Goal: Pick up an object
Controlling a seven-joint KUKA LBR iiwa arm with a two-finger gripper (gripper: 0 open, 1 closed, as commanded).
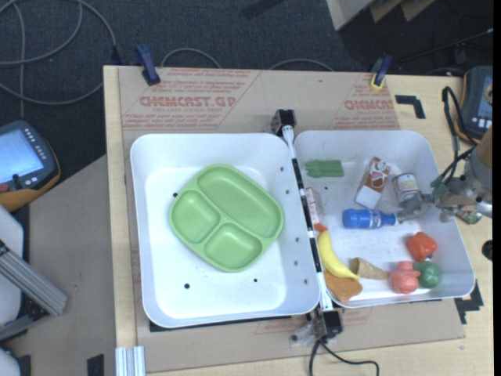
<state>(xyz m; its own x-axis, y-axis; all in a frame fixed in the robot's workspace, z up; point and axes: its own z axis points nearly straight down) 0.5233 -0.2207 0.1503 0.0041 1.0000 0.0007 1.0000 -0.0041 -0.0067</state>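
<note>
- The counter carries two shallow white bins side by side, on a brown cardboard sheet printed in red.
- The left bin holds a green divided plate with three compartments, lying flat near the bin's middle.
- The right bin holds the small objects for picking.
- A flat green block lies in its far left part.
- A small brown-and-white carton stands to the right of that block, with a small can just beside it on the right.
- A blue bottle lies on its side near the bin's middle, white cap pointing right.
- A yellow banana lies along the bin's left wall, and an orange-brown piece sits at its near end.
- An ice-cream cone toy lies just right of the banana.
- A red pepper toy sits toward the right; nearer than it, a pink toy touches a green toy.
- The gripper reaches in over the right bin's right side, its tip close to the can and the bottle's cap.
- Whether the jaws are released or clenched cannot be told, and nothing can be seen between them.
</note>
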